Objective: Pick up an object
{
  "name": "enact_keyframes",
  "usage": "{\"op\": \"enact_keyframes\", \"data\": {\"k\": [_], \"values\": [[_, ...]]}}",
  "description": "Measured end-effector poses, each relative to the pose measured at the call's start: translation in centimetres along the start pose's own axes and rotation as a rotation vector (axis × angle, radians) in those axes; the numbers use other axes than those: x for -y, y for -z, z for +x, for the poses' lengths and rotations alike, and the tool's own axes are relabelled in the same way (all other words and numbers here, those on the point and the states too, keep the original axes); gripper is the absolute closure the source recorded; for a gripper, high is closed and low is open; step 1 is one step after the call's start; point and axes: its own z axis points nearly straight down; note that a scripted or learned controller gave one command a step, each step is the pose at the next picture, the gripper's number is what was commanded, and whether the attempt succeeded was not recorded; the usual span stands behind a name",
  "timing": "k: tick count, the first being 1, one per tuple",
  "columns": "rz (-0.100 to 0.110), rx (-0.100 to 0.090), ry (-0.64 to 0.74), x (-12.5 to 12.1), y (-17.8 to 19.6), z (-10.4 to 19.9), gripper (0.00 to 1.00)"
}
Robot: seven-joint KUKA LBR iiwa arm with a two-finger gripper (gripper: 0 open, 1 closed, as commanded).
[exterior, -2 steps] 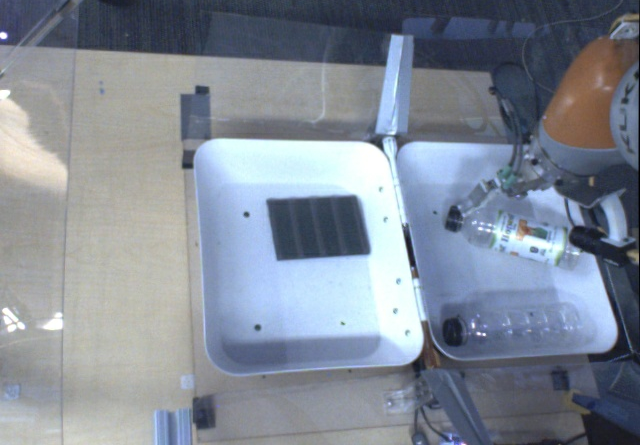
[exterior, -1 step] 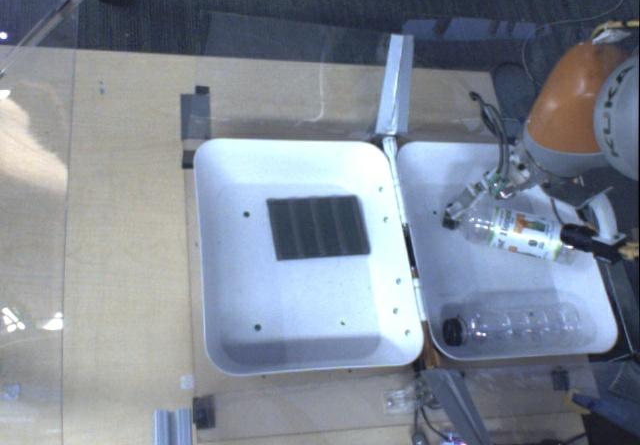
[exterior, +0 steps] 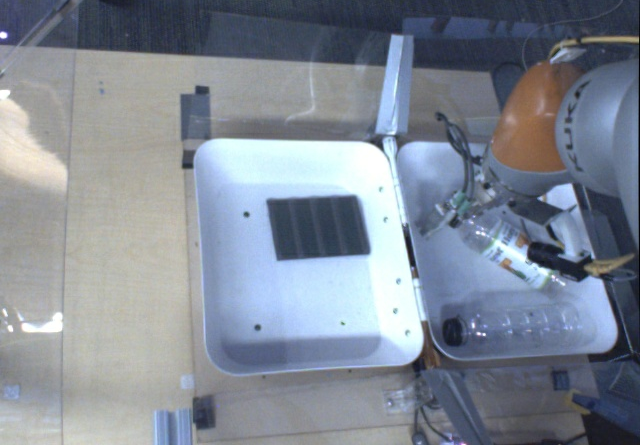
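In the right bin [exterior: 430, 173], a clear plastic bottle with a green and white label [exterior: 508, 251] lies at a slant, its dark tip pointing toward the bin's right side. Along that bin's front wall lies a second clear bottle [exterior: 520, 327] with a black cap at its left end. My gripper [exterior: 452, 214] hangs low over the middle of the right bin, right at the upper left end of the labelled bottle. The grey arm with its orange band [exterior: 535, 128] covers the back right of that bin. Whether the gripper touches the bottle is unclear.
The left bin [exterior: 230, 233] holds a dark ridged rectangular pad [exterior: 318, 227] near its middle. A narrow raised rim [exterior: 405, 233] separates the two bins. Cables [exterior: 455, 138] trail beside the wrist. Bare wooden bench [exterior: 100, 233] lies to the left.
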Motion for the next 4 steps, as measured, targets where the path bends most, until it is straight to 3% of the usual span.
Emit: {"op": "enact_keyframes", "data": {"k": [1,2,3,4], "values": [[0.0,0.0,0.084,-0.8,0.0,0.5,0.0],[0.001,0.0,-0.038,-1.2,2.6,-5.8,0.0],[-0.005,0.005,-0.033,-1.4,3.9,-5.8,1.0],[0.001,-0.001,0.07,-4.5,11.4,-3.3,1.0]]}}
